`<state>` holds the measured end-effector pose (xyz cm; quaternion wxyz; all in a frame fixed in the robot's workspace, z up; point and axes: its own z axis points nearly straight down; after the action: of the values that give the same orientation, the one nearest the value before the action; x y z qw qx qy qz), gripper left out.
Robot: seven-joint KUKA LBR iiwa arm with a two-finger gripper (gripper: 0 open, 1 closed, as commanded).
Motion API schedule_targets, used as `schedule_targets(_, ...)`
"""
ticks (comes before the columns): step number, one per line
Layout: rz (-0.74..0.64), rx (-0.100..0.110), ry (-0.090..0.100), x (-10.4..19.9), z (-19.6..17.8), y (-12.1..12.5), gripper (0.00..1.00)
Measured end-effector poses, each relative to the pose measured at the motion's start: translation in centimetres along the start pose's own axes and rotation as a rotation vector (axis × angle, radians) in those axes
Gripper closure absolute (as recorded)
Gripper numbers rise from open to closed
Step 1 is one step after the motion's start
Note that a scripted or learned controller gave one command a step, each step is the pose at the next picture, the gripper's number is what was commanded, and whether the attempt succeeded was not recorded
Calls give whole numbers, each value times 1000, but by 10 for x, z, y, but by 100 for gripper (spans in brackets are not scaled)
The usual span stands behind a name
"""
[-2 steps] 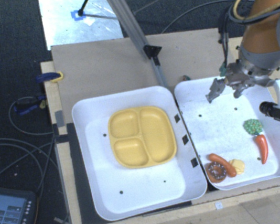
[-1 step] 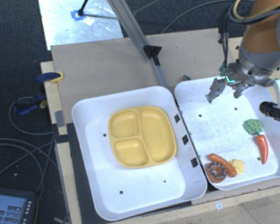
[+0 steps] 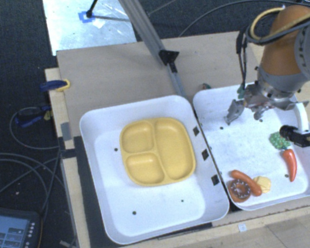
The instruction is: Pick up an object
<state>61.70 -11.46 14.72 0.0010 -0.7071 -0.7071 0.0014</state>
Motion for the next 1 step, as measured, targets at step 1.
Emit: schedule_targets(1,0,1,1,0,52,-1,0)
